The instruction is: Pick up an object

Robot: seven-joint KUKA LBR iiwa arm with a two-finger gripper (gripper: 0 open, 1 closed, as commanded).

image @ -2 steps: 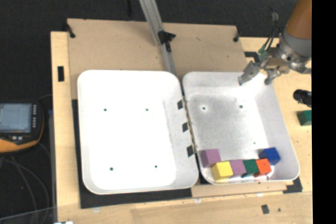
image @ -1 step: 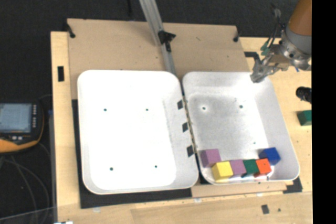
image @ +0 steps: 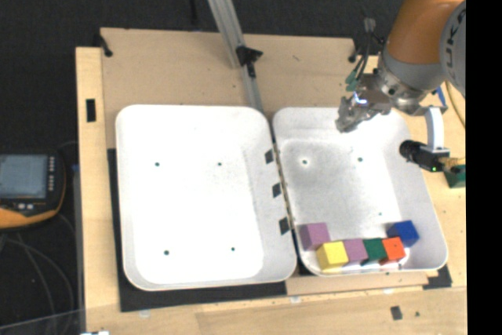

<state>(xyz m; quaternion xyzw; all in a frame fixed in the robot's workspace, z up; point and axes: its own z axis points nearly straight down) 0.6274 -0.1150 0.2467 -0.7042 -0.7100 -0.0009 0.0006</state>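
Note:
Several small blocks lie along the near edge of the right bin (image: 357, 169): a purple block (image: 315, 234), a yellow block (image: 332, 254), a lilac block (image: 355, 249), a green block (image: 374, 249), an orange block (image: 393, 249) and a blue block (image: 404, 231). My gripper (image: 349, 120) hangs over the far part of the right bin, well away from the blocks. Nothing shows between its fingertips.
The left bin (image: 196, 192) lies beside the right one, with small black clips (image: 276, 188) along the shared edge. A slanted metal rod (image: 223, 8) rises behind the bins. A handheld device (image: 27, 180) sits off the bench at the left.

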